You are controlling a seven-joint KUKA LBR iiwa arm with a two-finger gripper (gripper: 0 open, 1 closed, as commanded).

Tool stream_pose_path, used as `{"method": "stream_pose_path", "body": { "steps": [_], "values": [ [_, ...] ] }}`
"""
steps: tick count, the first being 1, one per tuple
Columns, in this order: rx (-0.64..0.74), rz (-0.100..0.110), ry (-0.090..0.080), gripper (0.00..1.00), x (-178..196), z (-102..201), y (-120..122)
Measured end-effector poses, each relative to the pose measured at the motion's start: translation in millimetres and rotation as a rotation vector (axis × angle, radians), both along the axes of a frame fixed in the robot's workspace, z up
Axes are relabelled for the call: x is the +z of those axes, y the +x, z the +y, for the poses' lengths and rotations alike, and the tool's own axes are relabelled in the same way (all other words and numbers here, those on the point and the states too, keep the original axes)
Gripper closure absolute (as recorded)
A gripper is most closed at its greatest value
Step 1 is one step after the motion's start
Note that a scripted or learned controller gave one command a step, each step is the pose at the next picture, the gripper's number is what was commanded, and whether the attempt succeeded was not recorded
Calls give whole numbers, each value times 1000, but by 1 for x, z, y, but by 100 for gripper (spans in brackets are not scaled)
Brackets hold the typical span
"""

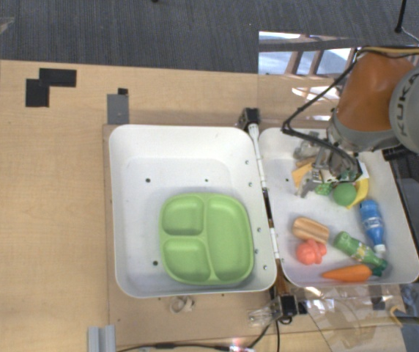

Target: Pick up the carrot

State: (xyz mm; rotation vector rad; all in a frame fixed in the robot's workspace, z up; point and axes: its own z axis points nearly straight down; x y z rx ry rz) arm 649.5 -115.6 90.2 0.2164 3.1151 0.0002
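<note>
Carrot (347, 273): lies at the near edge of the right bin (407, 233), long axis roughly left-right, tip pointing left.
My pincer (318, 176): hangs over the bin's far part, above the yellow and green toys; grip state, I cannot tell.
Direction: carrot lies well nearer the camera than me, slightly rightward.

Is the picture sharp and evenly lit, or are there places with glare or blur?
Camera view: light is soft and even; the carrot and green tray look clear. Glare shows on a shiny panel at the top. The gripper area is cluttered and slightly blurred, so its details are hard to read.
</note>
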Motion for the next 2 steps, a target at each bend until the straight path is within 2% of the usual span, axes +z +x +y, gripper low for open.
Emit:
{"method": "stream_pose_path", "body": {
  "steps": [1,2],
  "values": [
    [-550,28,10,0,-3,15,9],
    [-543,2,13,100,12,16,15]
  ]
}}
